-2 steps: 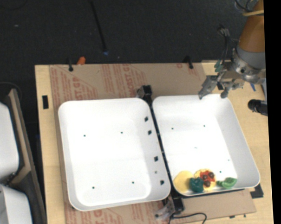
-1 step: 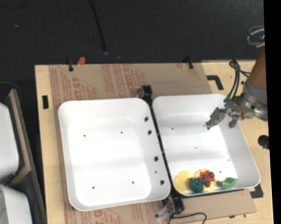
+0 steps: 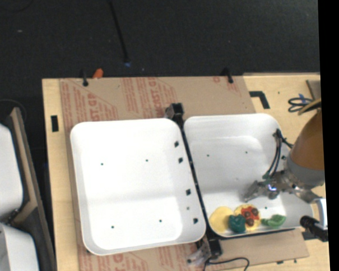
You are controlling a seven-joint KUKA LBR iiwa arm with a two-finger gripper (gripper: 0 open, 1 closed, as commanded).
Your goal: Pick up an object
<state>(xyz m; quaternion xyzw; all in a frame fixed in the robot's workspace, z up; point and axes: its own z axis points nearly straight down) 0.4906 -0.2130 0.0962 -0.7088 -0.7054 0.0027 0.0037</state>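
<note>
Right bin (image 3: 225, 135): small objects clustered at its near edge, namely a yellow piece (image 3: 219, 218), a teal piece (image 3: 237, 224), a red piece (image 3: 251, 213) and a green piece (image 3: 274, 219). Gripper (image 3: 256, 191) hangs just above the cluster, likely staged to descend; jaw state cannot be told.

You have single camera, fixed above table (image 3: 62, 109), looking down at slant. Far edge of table sits toward top of frame, near edge at bottom. Distance moderate: you see both bins whole, left bin (image 3: 87, 180) near centre, right bin (image 3: 225, 127) toward right. Dark floor (image 3: 154, 31) fills top strip beyond table. Arm (image 3: 307, 148) enters from right edge, partly cut off by frame. No second view to overlap.
</note>
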